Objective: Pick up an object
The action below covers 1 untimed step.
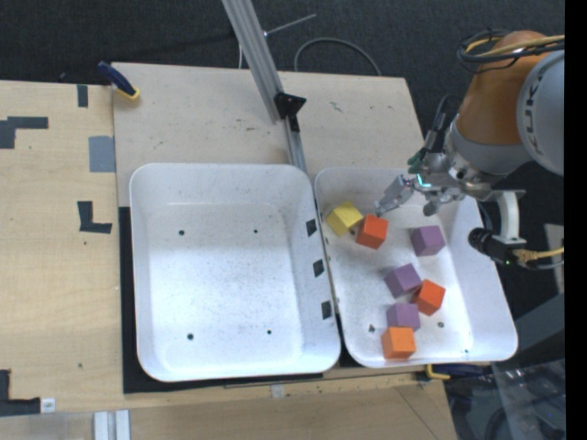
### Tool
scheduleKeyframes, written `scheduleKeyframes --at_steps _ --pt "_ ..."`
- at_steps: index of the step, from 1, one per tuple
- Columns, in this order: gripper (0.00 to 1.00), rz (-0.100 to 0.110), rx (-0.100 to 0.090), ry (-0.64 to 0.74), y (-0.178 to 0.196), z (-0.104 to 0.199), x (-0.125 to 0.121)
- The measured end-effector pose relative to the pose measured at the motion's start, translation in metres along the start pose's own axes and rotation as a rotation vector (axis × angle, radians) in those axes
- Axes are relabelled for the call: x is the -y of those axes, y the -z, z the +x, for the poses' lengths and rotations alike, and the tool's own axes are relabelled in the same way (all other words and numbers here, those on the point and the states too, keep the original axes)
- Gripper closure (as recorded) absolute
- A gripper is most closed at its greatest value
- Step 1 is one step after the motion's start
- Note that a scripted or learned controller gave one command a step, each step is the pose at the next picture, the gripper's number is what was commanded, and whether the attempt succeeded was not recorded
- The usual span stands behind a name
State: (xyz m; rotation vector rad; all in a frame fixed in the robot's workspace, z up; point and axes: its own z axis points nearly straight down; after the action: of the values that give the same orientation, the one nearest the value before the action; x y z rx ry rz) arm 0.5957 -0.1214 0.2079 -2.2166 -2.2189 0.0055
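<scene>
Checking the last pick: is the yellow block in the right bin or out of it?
In. The yellow block lies on the right bin floor near its left wall, beside an orange block.

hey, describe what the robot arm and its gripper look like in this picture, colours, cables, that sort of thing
The arm is bulky and rounded, with an orange band next to grey casing. Thin yellowish cables loop over the orange part. The gripper is small, grey metal, with a spot of teal light at its base. A black and white fitting with a cable sits below it.
</scene>
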Motion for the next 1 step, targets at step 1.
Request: scheduleKeyframes --at_steps 1 --pt "0.00 -0.005 0.001 0.001 0.0029 -0.0002 -0.0010"
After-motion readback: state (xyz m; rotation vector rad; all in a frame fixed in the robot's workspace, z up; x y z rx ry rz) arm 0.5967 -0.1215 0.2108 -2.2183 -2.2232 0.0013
